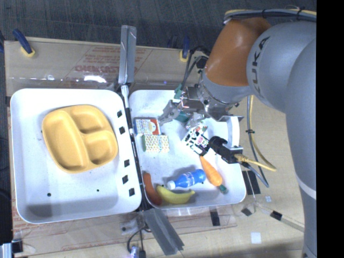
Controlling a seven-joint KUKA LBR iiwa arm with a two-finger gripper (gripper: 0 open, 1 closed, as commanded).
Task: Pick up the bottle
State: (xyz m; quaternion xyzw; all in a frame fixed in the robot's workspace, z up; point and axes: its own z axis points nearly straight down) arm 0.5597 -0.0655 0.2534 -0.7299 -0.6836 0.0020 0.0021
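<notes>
The bottle (189,179) is small and blue with a white cap. It lies on its side near the front of the right bin (161,97), cap pointing left. A banana (175,195) rests against its front side and an orange carrot (210,171) lies just to its right. My gripper (175,112) hangs over the back half of the same bin, well apart from the bottle and nearer the far wall, with nothing seen in its grasp.
Two small cartons (147,126) (156,143) lie under the gripper's left side, and a cow-patterned item (196,137) lies to its right. A reddish sausage (149,189) sits by the bin's front left corner. The left bin (32,198) holds a yellow divided plate (79,137).
</notes>
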